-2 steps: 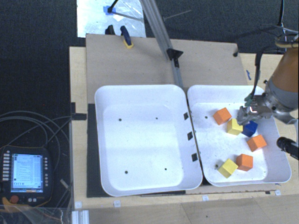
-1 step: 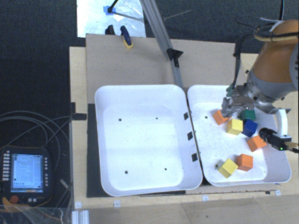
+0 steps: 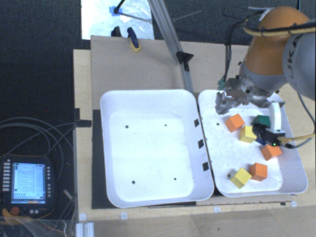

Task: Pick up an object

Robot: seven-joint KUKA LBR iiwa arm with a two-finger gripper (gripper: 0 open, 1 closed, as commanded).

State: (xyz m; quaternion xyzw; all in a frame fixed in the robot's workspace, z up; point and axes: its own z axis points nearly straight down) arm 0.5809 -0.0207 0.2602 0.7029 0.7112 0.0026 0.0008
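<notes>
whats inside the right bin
Right bin: three orange blocks, two yellow blocks, a green block. The arm covers its far corner.

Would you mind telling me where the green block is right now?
The green block lies in the right bin, near its far right side, just right of an orange block and above a yellow block, below the arm's wrist.

Even, bright overhead light is cast; glare is seen on the white bins [image 3: 148, 102]; details are softly blurred.
</notes>
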